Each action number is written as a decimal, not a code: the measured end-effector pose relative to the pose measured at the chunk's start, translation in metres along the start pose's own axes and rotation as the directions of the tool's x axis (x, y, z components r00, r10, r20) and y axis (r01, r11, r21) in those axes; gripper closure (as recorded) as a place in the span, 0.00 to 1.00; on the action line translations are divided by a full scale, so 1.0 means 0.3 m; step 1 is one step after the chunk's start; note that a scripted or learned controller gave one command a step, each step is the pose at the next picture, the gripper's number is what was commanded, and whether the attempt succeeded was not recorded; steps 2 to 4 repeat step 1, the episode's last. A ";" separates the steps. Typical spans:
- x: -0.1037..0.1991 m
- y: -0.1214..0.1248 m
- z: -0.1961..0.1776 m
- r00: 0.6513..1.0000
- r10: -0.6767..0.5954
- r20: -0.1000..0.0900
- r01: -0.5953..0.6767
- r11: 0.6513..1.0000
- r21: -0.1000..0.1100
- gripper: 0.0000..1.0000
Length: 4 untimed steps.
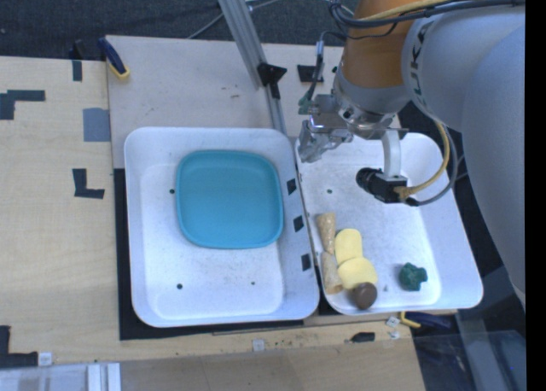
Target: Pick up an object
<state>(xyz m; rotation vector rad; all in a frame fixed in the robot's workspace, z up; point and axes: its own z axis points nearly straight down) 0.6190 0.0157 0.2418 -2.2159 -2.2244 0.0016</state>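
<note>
Looking down from the camera view, the end effector (314,143) hangs over the far left corner of the right bin (444,291), and I honestly can't tell its state. The left bin (149,236) holds a blue plate (229,199). Near the right bin's front sit a yellow block (350,259), a beige stick (328,244), a brown ball (364,295) and a small green lump (413,276).

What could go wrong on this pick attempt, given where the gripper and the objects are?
1. The gripper sits near the top left of the right bin, by the wall shared with the left bin; a straight descent could clip that wall.
2. The yellow pieces, beige stick and brown ball are bunched against the wall, so a grasp may catch several or slip.
3. The green object is small, easy to miss.
</note>
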 end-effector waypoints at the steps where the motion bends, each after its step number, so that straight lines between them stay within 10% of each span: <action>1: 0.193 -0.053 0.038 1.000 -0.001 0.000 0.001 1.000 -0.001 1.00; 4: 0.193 -0.053 0.038 1.000 -0.001 0.000 0.001 1.000 -0.001 1.00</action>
